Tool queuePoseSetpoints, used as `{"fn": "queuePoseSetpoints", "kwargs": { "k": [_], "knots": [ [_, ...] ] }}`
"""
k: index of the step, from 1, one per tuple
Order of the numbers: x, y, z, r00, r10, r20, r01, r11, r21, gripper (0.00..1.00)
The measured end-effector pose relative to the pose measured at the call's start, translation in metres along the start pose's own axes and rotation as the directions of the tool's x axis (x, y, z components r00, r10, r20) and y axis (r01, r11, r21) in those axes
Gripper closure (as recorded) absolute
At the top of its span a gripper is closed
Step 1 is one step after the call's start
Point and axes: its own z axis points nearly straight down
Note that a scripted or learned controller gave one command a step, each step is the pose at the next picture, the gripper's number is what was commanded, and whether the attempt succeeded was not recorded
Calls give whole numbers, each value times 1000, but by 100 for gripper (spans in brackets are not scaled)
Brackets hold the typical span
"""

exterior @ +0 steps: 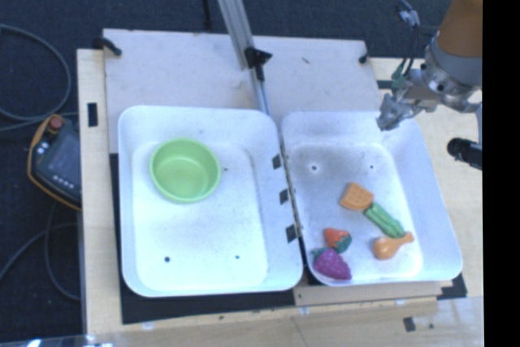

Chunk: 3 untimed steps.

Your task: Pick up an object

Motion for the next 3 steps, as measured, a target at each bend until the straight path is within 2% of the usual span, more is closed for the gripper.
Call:
{"fn": "queuePoseSetpoints", "kwargs": {
  "k": [1, 2, 3],
  "knots": [
    [55, -6, -7, 1000, -3, -3, 3, 1000, 6, 100],
    [104, -6, 7, 1000, -1, -2, 1, 1000, 8, 100],
    [166, -14, 12, 1000, -2, -3, 2, 1000, 8, 100]
  ]
}}
